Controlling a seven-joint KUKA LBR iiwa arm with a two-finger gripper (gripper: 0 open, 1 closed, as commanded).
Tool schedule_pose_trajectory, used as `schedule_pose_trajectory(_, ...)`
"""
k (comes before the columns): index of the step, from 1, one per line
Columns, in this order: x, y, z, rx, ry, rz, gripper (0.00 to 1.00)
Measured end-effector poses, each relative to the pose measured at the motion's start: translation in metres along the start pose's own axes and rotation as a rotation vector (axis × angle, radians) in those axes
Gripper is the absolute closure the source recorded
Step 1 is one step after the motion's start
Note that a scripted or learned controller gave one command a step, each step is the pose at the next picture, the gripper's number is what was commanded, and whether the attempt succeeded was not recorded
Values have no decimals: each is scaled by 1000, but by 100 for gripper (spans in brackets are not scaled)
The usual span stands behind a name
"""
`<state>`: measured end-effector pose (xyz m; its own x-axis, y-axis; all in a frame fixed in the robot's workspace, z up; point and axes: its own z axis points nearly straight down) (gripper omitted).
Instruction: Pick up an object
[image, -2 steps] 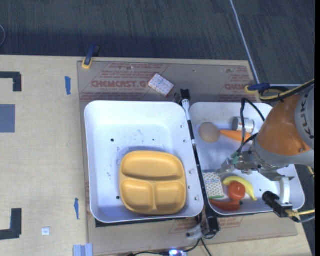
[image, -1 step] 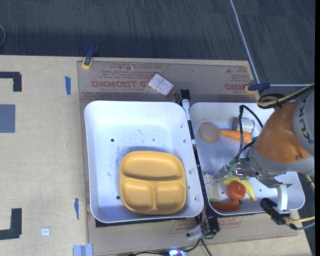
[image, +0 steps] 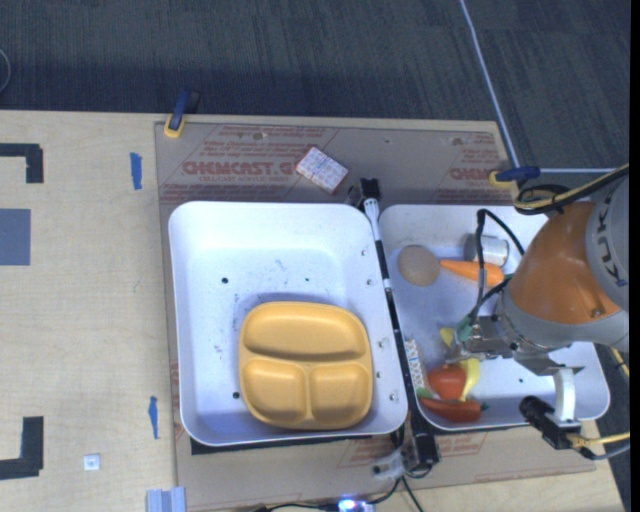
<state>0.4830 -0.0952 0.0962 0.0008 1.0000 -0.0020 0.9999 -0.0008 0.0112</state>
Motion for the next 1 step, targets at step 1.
schedule_pose_trajectory(1, 63, 8, -89, 9, 2, -2, 100)
